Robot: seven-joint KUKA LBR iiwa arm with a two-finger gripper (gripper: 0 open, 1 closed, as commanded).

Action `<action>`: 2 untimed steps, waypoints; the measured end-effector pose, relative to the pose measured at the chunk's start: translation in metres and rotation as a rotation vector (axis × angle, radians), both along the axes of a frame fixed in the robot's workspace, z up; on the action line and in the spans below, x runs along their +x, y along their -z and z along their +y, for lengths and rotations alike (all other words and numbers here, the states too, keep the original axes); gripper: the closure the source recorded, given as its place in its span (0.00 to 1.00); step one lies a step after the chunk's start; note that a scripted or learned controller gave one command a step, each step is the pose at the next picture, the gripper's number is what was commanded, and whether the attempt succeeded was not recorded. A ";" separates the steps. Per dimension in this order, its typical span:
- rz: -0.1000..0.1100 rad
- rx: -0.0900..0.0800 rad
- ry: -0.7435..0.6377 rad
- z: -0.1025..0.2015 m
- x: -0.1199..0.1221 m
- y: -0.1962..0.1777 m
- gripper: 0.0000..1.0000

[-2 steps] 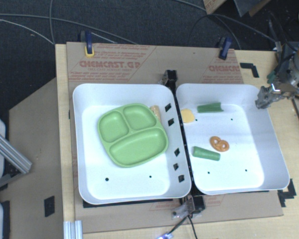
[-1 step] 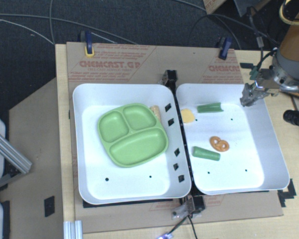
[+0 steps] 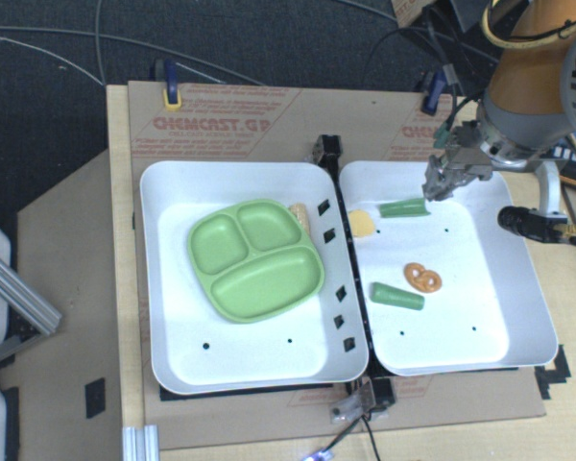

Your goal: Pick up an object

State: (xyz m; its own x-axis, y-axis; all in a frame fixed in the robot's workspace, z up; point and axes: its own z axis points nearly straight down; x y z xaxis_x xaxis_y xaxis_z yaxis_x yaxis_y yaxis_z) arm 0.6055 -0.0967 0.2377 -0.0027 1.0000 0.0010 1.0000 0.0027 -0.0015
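White bins sit side by side on cardboard-covered tabletop (image 3: pixel 221 113). Left bin (image 3: pixel 173 344) holds green divided plate (image 3: pixel 257 259), three compartments; small tan piece (image 3: pixel 300 218) touches plate's upper right edge. Right bin (image 3: pixel 499 325) holds four small items: pale yellow chunk (image 3: pixel 362 223) near the divider, green stick (image 3: pixel 402 209) up top, orange pretzel (image 3: pixel 422 278) mid-bin, second green stick (image 3: pixel 396 297) just below-left of pretzel. Grey arm with orange band (image 3: pixel 538 27) reaches in from right. Gripper (image 3: pixel 442 182) hangs over right bin's top area, tip just beside right end of upper green stick, contact unclear. Jaws: cannot tell how wide, too dark and blurred. Nothing visibly held between them. Black clamp (image 3: pixel 327 148) at top of divider, blue clamps (image 3: pixel 172 83) at board's far corners.
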 end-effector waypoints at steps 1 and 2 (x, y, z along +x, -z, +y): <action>-0.003 -0.001 0.001 0.051 0.013 -0.002 1.00; 0.001 0.000 0.002 0.107 0.009 0.007 1.00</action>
